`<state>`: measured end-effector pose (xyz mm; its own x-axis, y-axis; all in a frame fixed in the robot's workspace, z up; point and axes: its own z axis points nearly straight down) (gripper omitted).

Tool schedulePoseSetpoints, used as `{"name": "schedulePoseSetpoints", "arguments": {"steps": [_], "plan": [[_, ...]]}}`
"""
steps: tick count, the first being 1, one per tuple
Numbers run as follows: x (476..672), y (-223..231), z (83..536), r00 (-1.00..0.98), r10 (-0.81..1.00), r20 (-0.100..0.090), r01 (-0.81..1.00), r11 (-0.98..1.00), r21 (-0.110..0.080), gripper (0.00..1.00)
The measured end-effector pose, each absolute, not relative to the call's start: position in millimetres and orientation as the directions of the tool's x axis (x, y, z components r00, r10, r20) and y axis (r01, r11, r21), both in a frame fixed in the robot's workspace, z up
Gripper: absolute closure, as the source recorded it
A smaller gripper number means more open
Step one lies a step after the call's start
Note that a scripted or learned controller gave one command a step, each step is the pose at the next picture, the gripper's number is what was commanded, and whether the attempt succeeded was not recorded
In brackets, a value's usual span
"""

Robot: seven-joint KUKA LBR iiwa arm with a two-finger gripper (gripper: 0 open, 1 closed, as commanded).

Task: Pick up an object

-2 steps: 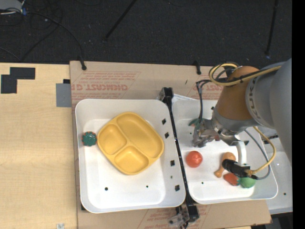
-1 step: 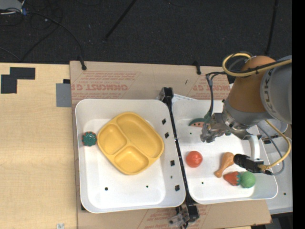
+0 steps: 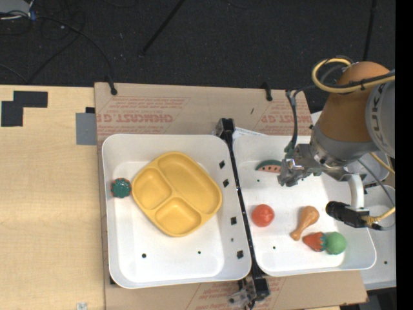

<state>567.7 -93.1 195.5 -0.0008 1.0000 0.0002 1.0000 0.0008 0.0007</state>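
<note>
Seemingly low over the right bin (image 3: 361,263), the gripper (image 3: 288,170) hangs beside a watermelon slice (image 3: 268,167), jaw state unclear

A light wooden table (image 3: 45,205) is carrying a flat sheet of brown printed cardboard (image 3: 168,112), which is lying toward the table's right side and reaching its far edge. Two shallow white plastic bins are sitting side by side on the cardboard, the left bin (image 3: 129,263) touching the right bin (image 3: 284,263) along a black divider (image 3: 237,199). Black patches (image 3: 22,105) and a grey patch (image 3: 84,128) are marking the table's far left area.
</note>
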Motion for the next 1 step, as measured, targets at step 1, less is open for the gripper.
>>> {"name": "schedulePoseSetpoints", "arguments": {"steps": [1], "plan": [[568.0, -94.1, 211.3, 0.0, 1.0, 0.0, 1.0, 0.0, -0.001, 1.0]]}}
